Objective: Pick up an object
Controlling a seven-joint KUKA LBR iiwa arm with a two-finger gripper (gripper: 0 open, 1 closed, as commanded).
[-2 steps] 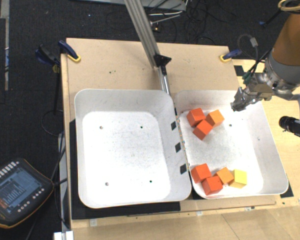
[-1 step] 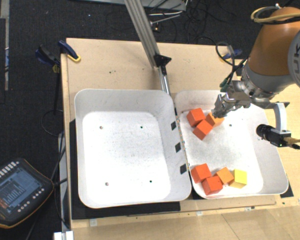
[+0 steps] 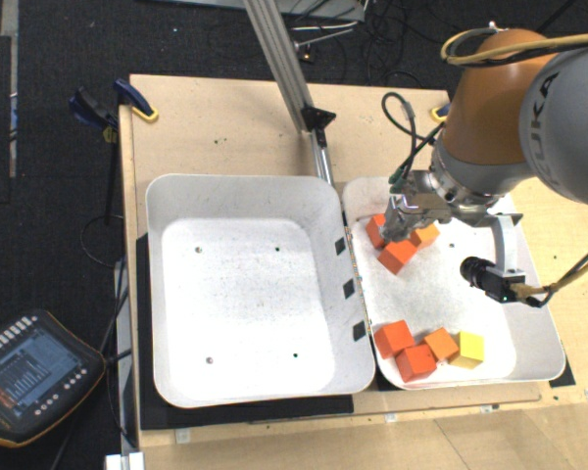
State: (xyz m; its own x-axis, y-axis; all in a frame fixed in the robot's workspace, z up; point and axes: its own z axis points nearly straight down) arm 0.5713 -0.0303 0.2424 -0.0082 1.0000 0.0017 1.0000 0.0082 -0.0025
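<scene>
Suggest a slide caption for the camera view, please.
Claw lowered among orange blocks in the right bin.

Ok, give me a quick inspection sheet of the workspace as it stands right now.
Surface: wooden bench bearing two white bins side by side.
Job's things: right bin holds orange blocks near the gripper; red, orange and yellow blocks clustered at its near edge.
Clutter: left bin, only specks seen.
Grippers: gripper low over the upper blocks; grasp not discernible.
Cables: black cable looping to the wrist.
Surroundings: teach pendant on dark floor, clamps at the bench corner.
</scene>
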